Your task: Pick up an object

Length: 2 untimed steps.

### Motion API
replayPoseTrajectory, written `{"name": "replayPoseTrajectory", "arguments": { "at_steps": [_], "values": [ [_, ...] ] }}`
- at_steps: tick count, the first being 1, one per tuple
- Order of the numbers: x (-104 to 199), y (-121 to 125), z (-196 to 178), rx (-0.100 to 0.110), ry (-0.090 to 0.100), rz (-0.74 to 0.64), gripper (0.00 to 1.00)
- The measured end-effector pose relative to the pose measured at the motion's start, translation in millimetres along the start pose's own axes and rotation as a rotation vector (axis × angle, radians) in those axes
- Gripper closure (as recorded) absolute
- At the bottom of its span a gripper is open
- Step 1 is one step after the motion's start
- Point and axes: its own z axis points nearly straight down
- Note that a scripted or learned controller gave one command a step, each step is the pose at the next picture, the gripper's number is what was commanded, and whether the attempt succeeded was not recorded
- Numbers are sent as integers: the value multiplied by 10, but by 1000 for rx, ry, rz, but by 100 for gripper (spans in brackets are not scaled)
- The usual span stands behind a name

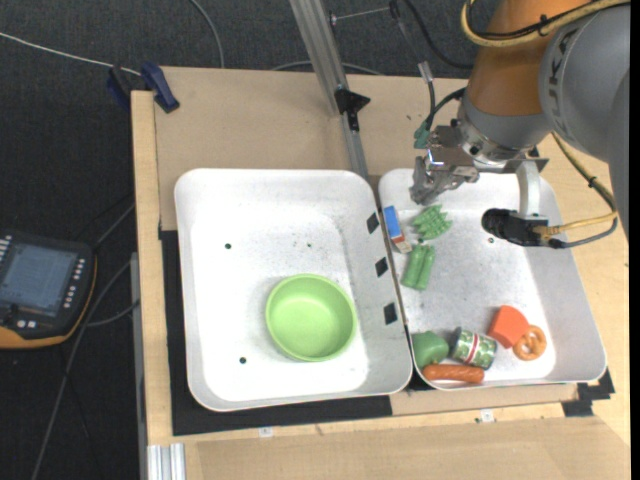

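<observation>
Over the far end of the right bin (572, 303), the gripper (436, 186) sits low and points down; the arm comes in from the right of my view, orange band above the wrist; jaw state I can't tell, the tips are a dark blur from this angle.

Closest candidate for the pick: green ridged piece (432, 222), lying on the bin floor just below the gripper in my view; touching or not, I can't say.
Second green ridged piece (418, 266) lies a bit nearer the camera, tilted, close to the wall between the bins; small blue-and-white box (394, 225) is against that same wall, just beside the first green piece.

Near end of the same bin holds a cluster, well apart from the gripper; rounded green item (430, 348) in the near-left corner; small can (472, 349) with a green label on its side, right beside it; red sausage (455, 373) along the near wall, just under both; orange block (508, 323) further right; pretzel (531, 342) just beside the block, looks to be touching.

Left bin (200, 268): one green bowl (310, 316), upright, in the near-right part; well apart from the gripper.

Both bins sit side by side on the bench (260, 108).
</observation>
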Motion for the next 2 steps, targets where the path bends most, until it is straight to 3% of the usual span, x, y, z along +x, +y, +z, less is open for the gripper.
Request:
{"name": "replayPoseTrajectory", "arguments": {
  "at_steps": [2],
  "values": [
    [944, 9, -43, 2, 0, 0, 100]
  ]
}}
